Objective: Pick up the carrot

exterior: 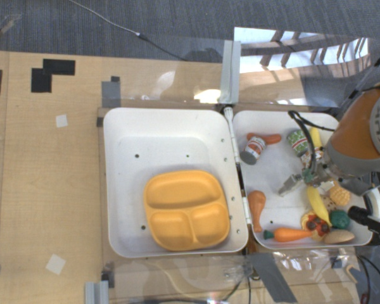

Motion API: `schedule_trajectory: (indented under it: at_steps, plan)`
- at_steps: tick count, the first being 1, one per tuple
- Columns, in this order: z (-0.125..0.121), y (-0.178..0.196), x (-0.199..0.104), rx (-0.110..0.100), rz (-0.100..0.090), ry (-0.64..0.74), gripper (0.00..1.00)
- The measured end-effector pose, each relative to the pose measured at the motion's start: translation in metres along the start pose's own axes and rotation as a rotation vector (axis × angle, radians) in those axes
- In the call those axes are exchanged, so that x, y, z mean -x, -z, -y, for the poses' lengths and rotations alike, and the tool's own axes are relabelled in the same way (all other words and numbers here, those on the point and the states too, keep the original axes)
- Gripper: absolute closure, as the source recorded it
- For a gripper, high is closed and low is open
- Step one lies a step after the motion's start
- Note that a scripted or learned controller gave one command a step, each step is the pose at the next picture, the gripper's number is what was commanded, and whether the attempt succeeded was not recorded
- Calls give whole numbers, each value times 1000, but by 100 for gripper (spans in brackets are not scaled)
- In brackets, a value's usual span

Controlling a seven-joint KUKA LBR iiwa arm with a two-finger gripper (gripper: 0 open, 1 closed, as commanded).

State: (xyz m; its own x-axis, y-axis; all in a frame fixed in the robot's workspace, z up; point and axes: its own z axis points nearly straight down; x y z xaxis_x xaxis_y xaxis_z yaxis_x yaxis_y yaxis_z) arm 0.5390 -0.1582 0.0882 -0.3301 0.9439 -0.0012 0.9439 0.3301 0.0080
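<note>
Orange carrot [293, 235] fully visible; gripper [302, 179] hard to resolve.

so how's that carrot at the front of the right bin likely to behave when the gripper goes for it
The carrot looks like a smooth, hard plastic toy, so probably stiff and light. Its round, tapered body may roll or slip out of a pinch. It lies along the right bin's front wall beside other toys, so a nudge would likely wedge it there.

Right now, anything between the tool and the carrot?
In the camera view, mostly bare white bin floor lies between the tool and the carrot.
</note>
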Motion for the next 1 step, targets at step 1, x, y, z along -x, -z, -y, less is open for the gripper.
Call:
schedule_trajectory:
  at_steps: [1]
  plan:
    - [61,1,28,3,2,-224,0]
